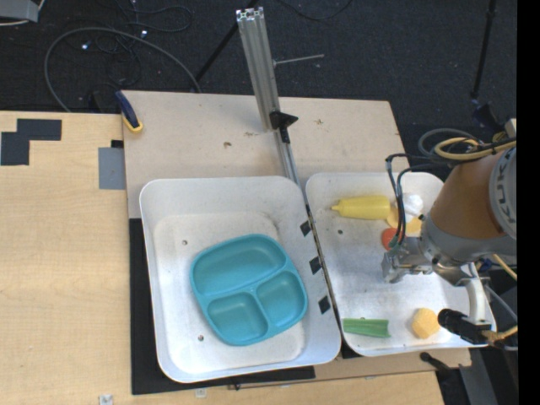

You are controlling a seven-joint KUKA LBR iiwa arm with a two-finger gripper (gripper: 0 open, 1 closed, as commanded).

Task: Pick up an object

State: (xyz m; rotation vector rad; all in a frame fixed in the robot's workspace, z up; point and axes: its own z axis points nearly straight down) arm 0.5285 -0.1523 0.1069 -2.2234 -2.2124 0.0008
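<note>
The claw (398, 268), whose grip I cannot tell, hangs in the right bin (359, 310), with the yellow banana (364, 208) lying sideways toward the bin's far edge.

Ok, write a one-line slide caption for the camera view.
KUKA gripper lowered into the right bin among a yellow object, green piece and orange-yellow piece; teal divided tray in left bin.
</note>
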